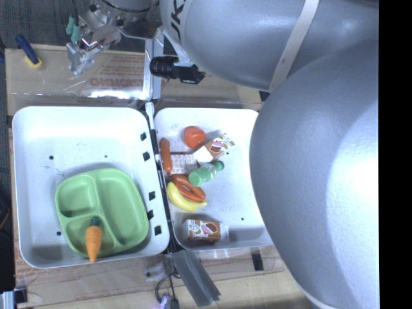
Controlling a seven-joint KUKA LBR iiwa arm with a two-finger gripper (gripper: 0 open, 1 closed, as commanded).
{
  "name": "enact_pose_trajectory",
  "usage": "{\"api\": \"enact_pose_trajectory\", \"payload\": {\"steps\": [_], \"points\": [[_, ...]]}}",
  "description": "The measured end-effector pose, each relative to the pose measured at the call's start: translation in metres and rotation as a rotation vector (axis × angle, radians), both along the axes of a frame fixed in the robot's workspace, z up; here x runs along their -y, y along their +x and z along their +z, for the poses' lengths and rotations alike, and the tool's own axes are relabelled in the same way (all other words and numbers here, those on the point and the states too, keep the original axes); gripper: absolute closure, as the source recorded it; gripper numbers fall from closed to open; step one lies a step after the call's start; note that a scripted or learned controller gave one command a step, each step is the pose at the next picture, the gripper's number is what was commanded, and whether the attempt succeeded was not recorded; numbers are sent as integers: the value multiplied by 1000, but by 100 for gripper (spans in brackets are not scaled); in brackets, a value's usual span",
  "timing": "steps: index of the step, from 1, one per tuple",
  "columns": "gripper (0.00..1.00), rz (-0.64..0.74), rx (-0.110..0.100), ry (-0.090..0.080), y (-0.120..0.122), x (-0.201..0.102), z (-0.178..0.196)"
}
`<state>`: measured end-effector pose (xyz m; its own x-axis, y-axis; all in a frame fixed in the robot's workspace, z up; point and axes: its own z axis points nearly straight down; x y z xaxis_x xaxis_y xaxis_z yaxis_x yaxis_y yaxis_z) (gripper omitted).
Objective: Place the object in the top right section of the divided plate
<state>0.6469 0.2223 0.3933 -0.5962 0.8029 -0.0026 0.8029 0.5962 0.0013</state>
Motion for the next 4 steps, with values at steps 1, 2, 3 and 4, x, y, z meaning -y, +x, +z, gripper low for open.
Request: {"api": "enact_pose_trajectory", "payload": {"steps": [1, 2, 3, 4], "points": [[100, 10, 1, -1, -1, -3, 10], [100, 20, 2, -3, -1, -6, 20], [100, 29, 3, -4, -2, -9, 31], [100, -177, -7, -2, -37, 19, -265]]}}
